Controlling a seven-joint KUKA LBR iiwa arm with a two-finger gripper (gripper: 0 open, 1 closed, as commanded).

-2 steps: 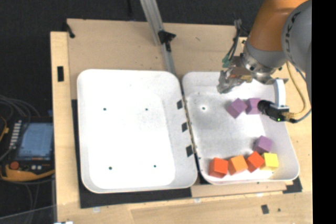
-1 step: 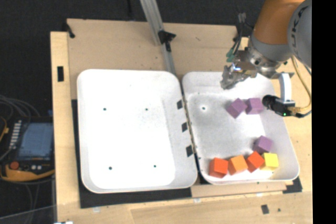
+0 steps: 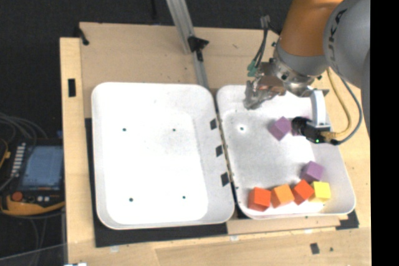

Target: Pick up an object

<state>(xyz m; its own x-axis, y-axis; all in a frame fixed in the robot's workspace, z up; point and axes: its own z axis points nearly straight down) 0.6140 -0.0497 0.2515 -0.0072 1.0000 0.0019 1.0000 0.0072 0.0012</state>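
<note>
My gripper (image 3: 254, 96) hangs over the far left corner of the right bin (image 3: 249, 152), below the orange band of the arm. A purple block (image 3: 280, 128) lies a short way to its right and nearer the camera, apart from it. Another purple block (image 3: 312, 170) sits near the bin's right side. Along the near edge lie a red-orange block (image 3: 259, 198), an orange block (image 3: 282, 195), a red block (image 3: 303, 190) and a yellow block (image 3: 322, 190) in a row. Nothing shows between the gripper's tips.
The left bin (image 3: 156, 152) lies beside the right one, with black clips (image 3: 219, 149) along the seam between them. A metal pole (image 3: 181, 15) slants up from the far edge. A black sensor with a green light (image 3: 312, 131) sits by the arm. A handheld controller (image 3: 37, 174) rests off the bench at left.
</note>
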